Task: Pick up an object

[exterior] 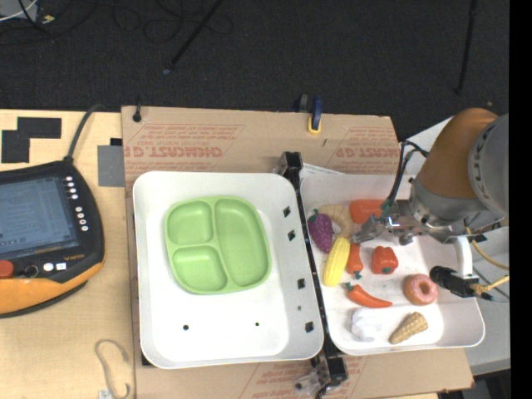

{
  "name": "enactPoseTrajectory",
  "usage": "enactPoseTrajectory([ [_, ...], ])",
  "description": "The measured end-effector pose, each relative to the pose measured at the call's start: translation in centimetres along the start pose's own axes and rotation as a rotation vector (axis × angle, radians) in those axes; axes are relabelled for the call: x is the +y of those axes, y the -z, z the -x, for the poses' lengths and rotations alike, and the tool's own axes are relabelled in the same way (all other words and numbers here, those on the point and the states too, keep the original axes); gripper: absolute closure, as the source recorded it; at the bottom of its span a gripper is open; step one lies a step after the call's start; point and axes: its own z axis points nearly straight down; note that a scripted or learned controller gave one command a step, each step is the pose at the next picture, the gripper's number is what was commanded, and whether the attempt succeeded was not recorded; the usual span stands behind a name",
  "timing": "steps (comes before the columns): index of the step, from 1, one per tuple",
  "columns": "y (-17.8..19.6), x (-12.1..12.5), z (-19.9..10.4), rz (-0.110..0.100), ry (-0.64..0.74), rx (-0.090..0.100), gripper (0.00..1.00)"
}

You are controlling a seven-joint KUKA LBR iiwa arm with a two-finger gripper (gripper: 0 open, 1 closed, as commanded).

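The gripper [376, 227] hangs low over the far part of the right bin [465, 332]; whether its jaws are released or clenched I cannot tell; near it lie a corn cob [336, 260], a red pepper [383, 259] and an aubergine [321, 231]; the left bin [158, 322] holds a green tray [218, 245].

This is a robotics lab or test cell rather than a home or shop. A teach pendant [37, 235] with a lit screen and orange casing lies on the bench at the left. Two white bins [158, 322] sit on a sheet of printed cardboard [249, 135], held at the back by a clamp [314, 115]. Loose cables [179, 11] trail over dark carpet behind. Plastic toy food [366, 264] fills the right bin, and a green divided tray [218, 244] lies in the left.
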Motion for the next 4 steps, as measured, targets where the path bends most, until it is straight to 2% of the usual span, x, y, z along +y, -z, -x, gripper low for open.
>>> enactPoseTrajectory([
  [1, 1.0, -0.1, 0.1, -0.006, -0.002, 0.003, 1.0],
  [2, 5.3, 0.3, 0.6, -0.007, -0.005, 0.003, 1.0],
  [3, 10.3, -0.5, 1.3, -0.007, -0.007, 0.003, 1.0],
  [4, 13.1, -0.5, 1.6, -0.007, -0.006, 0.003, 1.0],
])
